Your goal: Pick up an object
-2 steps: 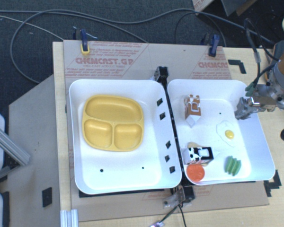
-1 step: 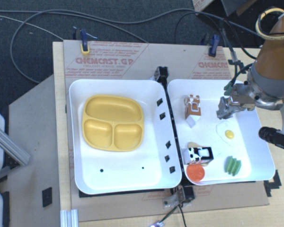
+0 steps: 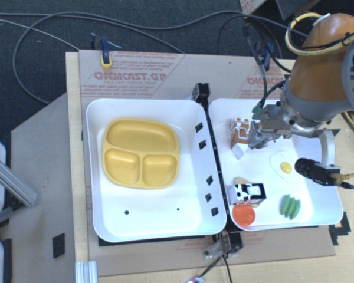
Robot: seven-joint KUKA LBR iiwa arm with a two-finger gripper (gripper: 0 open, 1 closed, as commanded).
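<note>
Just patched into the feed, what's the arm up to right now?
The arm is reaching into the right bin, with its pincer low over the far-left part, beside a small orange-and-white toy. Whether it grips anything cannot be told. Also in that bin are a fried-egg toy, a green piece, a red round piece and a black-and-white toy. The left bin holds a yellow divided plate.

Robotics lab: taped bins (image 3: 100, 158) on cardboard-covered bench (image 3: 141, 75), loose cables (image 3: 47, 25), dark carpet (image 3: 23, 69)
</note>
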